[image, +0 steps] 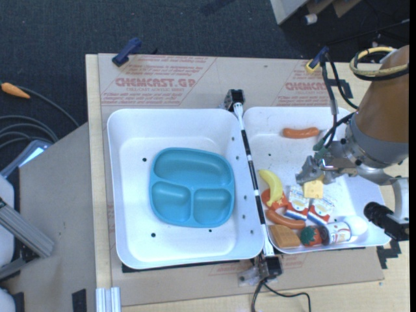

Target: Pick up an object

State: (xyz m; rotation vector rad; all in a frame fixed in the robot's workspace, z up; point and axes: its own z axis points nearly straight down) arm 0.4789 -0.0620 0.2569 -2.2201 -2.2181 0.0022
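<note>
Toy food is heaped in the right bin (364,194), with the pincer (311,171) hanging right over the heap, just above a little yellow cheese-like block (313,189); honestly can't tell if it's open or closed. I'd drop straight down on one loose piece, not the tangle. Biggest to smallest: cardboard-topped worktop (195,77), glossy left bin (130,135) holding a smooth blue three-compartment plate (192,187), then a curved banana (272,186) and a lone sausage (300,133).
</note>
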